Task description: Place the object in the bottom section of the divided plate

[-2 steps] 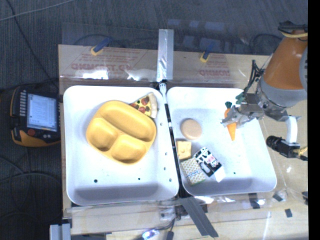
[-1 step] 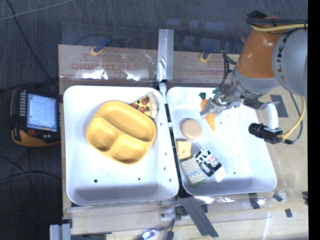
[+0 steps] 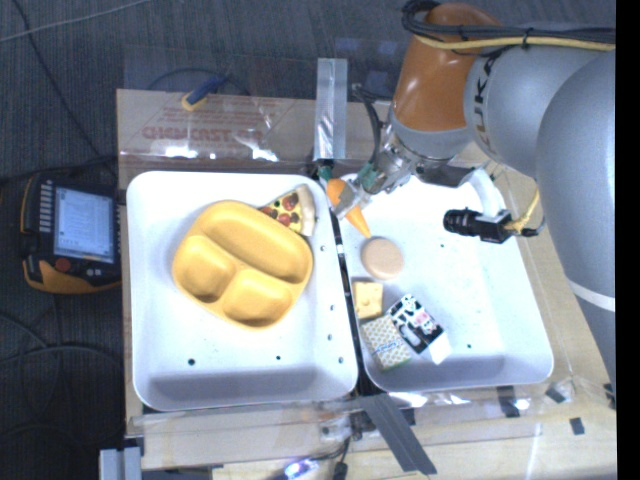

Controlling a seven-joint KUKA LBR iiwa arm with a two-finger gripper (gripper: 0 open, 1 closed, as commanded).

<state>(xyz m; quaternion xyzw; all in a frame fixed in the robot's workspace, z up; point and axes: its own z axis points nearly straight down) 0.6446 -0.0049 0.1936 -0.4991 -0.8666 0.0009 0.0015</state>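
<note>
The hand (image 3: 362, 188) is seen low at the top left corner of the right bin (image 3: 500, 353), its fingers pinched on an orange carrot (image 3: 349, 206) that tilts down beside the rim. Just below lies a tan round cookie (image 3: 382, 258). The yellow divided plate (image 3: 243, 261) is set in the left bin (image 3: 160, 368), a pizza slice (image 3: 288, 208) touching its upper edge.

We see two bins (image 3: 150, 368) of smooth, glossy white plastic. The plate (image 3: 243, 262) looks like smooth yellow plastic with a soft sheen. The arm (image 3: 560, 88) has a matt grey shell and a glossy orange band (image 3: 437, 68). A clear plastic sheet (image 3: 205, 123) covers brown cardboard (image 3: 135, 108).
</note>
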